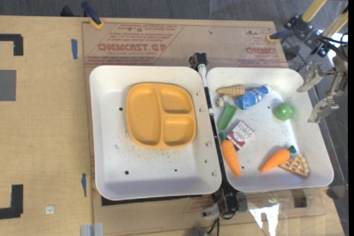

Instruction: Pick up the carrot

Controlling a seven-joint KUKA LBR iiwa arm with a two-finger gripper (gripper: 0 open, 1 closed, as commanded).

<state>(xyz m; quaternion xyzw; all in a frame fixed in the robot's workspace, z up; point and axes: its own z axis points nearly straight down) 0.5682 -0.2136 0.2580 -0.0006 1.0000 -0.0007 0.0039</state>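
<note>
Wooden desk (44,135) carrying two bins | left bin (105,174) holding yellow plate (161,115) | right bin (318,174): carrots lying near-left (230,157) and near-right (275,160), looking light, stiff, slick; gripping mid-body seeming best | gripper (321,94) hovering far right, state unclear.

Two white bins (105,174); one orange divided plate (161,115); two carrots (230,157), one each: pizza slice (296,165), green ball (284,111), blue bottle (250,98).
</note>
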